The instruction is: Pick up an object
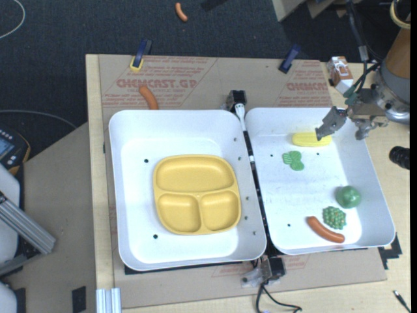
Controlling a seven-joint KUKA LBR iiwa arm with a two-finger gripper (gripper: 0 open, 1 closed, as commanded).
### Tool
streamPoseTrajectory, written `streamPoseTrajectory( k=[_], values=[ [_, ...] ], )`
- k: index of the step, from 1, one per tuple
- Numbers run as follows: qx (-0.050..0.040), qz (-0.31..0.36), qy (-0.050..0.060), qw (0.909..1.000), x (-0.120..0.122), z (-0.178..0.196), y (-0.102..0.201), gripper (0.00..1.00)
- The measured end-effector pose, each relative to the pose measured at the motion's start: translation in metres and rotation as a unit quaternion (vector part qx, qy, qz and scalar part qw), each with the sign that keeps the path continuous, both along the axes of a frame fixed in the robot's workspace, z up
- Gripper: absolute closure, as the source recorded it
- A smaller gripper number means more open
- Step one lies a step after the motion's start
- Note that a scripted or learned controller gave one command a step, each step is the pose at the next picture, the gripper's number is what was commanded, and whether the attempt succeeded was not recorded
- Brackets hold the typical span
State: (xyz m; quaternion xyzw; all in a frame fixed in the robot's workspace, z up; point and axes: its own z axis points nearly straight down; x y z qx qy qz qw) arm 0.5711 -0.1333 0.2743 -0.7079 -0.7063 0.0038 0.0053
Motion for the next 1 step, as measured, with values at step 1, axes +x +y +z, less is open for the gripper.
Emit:
streamPoseTrajectory(
  k=[1],
  values=[
    [-0.0011, 0.001, -0.006, 1.0, 0.002, 0.0069, 0.0001, 0.0]
  ],
)
